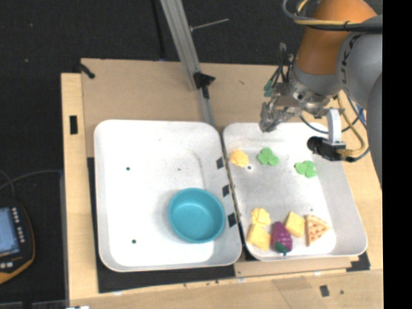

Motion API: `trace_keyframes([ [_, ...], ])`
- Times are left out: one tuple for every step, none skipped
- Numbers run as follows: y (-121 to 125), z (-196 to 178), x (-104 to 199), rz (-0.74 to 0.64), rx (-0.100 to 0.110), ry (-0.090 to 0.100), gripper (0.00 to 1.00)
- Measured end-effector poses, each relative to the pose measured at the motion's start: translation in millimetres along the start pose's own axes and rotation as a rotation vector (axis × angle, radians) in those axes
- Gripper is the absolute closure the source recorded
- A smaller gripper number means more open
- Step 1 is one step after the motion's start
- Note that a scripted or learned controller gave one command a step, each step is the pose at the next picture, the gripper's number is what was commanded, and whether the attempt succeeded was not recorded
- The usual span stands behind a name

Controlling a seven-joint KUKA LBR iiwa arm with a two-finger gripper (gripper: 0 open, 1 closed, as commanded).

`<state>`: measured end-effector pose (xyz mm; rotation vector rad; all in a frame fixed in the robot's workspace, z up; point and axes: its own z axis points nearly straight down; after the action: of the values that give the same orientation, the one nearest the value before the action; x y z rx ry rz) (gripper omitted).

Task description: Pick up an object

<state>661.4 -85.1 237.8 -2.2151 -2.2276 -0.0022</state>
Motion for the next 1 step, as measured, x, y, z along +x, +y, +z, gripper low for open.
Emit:
trace_keyframes([
  [-22.7,-0.9,58.0,-0.001,0.001,0.0,1.0],
])
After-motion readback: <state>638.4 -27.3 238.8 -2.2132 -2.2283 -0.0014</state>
